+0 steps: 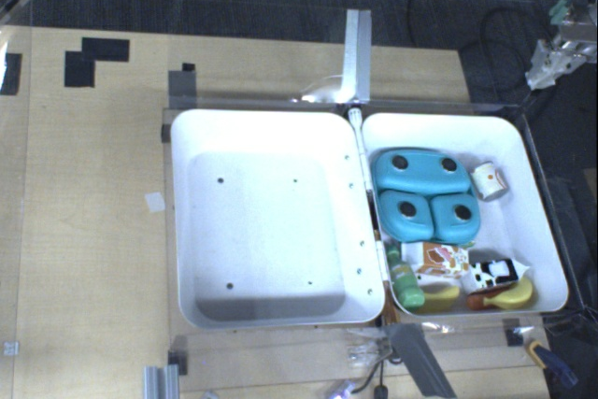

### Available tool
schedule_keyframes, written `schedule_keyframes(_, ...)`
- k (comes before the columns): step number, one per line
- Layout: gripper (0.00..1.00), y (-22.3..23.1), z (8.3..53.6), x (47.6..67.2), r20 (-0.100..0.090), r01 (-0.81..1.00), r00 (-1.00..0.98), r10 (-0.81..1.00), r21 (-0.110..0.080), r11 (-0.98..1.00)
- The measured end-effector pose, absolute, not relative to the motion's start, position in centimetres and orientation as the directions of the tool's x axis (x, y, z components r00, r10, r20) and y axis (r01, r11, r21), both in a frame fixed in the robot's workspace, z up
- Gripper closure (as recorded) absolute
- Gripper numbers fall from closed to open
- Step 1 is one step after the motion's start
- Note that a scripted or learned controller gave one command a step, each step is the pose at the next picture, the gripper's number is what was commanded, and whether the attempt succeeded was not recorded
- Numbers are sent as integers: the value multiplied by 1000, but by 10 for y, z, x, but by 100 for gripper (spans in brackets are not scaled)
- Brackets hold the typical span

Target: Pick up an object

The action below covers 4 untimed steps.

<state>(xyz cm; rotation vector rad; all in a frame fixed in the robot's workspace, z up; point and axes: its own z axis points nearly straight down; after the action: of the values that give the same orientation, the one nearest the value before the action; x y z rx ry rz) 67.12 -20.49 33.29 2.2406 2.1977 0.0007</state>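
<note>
**Inspector:** Camera view, lower right of the frame first. Along the near wall of the right bin [523, 154] lies a row of small items: a green bottle-like piece [405, 285], a yellow banana-shaped piece [512, 296], a black-and-white cow-patterned item [492, 272] and a white-and-orange printed packet [439, 259]. They touch or overlap one another.

**Clerk:** And further in?

**Inspector:** Mid-bin, a large teal moulded object [425, 194] with four rounded lobes and dark spots lies close to the divider. Just beside it, toward the right wall, lies a small white cylinder [489, 181], tilted and apart from the near cluster. The left bin [262, 220] shows bare white floor with a few dark dots.

**Clerk:** Position of the arm?

**Inspector:** Upper right corner of the frame, well apart from both bins, the gripper [558, 61] sits beyond the bench edge. It is small and blurred there; I cannot tell how far it is open, and I see nothing held in it.

**Clerk:** Step in hand?

**Inspector:** By my judgement, the approach has not begun; nothing is lifted. The next move calls for travel down and left over the right bin, then a descent on one chosen item. The white cylinder stands isolated and looks the cleaner target; the near cluster risks catching a neighbour, and the teal object looks broad for two fingers.
</note>
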Motion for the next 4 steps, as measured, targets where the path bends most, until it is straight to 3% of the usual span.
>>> schedule_keyframes(2,100,-201,350,677,-6,1000,1,1000,4,-1)
schedule_keyframes(3,100,-203,367,671,-2,1000,-8,1000,2,8)
schedule_keyframes(4,100,-204,348,671,-2,1000,-30,1000,2,30)
